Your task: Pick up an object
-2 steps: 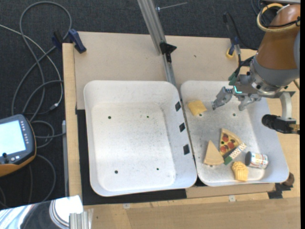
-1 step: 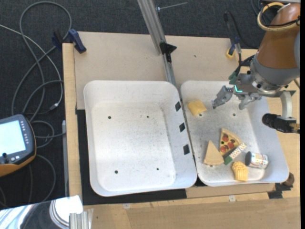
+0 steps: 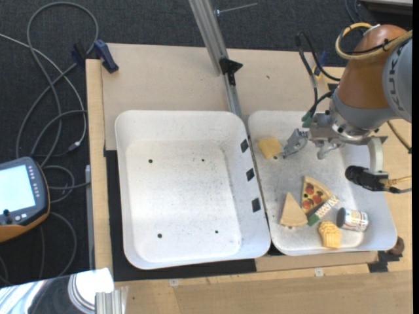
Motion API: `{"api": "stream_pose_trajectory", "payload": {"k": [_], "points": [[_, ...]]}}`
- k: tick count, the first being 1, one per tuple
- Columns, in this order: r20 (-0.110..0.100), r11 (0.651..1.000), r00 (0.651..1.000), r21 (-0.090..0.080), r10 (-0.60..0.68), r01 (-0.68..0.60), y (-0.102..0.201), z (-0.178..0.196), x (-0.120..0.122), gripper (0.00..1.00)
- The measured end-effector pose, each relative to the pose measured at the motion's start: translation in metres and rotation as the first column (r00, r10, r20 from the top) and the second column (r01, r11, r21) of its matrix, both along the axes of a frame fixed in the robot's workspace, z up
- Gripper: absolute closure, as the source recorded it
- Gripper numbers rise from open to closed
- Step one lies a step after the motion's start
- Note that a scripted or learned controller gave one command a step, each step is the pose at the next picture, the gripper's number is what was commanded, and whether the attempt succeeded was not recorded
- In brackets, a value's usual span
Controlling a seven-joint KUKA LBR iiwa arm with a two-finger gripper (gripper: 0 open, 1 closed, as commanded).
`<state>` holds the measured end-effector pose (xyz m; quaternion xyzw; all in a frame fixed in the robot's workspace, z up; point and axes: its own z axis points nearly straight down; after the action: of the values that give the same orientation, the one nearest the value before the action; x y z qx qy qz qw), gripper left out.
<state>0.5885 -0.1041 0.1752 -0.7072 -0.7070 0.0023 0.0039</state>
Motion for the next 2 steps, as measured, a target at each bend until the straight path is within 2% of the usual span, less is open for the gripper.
{"api": "stream_pose_trajectory", "payload": {"k": [1,2], "points": [[0.000,1.000,1.000,0.000,-0.001,0.001,-0.009,-0.056,0.002,0.00],[0.002,1.000,1.000,0.000,0.000,0.000,-0.008,-0.085,0.001,0.00]]}}
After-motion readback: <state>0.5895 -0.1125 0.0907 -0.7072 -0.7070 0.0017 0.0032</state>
